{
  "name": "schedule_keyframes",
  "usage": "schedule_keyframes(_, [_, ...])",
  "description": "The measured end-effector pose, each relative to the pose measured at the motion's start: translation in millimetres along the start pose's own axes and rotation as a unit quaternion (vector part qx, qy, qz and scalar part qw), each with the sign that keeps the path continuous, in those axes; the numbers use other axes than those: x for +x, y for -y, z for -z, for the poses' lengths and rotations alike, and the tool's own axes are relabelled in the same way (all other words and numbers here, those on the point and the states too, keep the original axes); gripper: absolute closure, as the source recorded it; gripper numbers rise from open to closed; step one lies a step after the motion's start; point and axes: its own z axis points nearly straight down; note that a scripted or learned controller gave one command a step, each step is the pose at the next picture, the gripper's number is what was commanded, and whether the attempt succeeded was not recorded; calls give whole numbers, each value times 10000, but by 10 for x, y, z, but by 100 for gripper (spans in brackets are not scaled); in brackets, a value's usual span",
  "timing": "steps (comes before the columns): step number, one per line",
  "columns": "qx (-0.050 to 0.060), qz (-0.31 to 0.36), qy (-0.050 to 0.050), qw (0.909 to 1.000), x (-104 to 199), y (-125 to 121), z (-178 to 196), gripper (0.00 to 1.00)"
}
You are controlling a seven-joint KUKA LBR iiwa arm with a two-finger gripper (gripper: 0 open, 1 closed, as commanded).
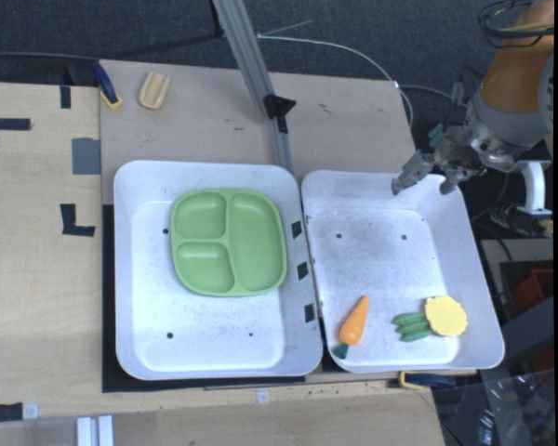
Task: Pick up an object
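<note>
An orange toy carrot (354, 320) lies near the front left corner of the right bin (372, 235). A yellow round toy (445, 316) with a green pod piece (410, 325) beside it rests near that bin's front right. My gripper (424, 181) hovers over the bin's back right corner, far from these toys, its two fingers spread apart with nothing between them. The arm's orange band (525, 63) shows at the upper right.
The left bin (135, 249) holds a green divided plate (229, 242). A grey pole (246, 49) slants across the bench behind the bins. A tan block (154, 90) and a blue-yellow item (106, 85) lie at the bench's back left.
</note>
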Motion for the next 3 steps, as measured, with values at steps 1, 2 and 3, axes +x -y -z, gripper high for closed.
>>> schedule_keyframes(1, [12, 2, -7, 10000, 60, 66, -619, 0])
schedule_keyframes(2, [-9, 0, -4, 10000, 160, 104, -1147, 0])
schedule_keyframes(3, [-16, 6, -7, 10000, 167, 98, -1041, 100])
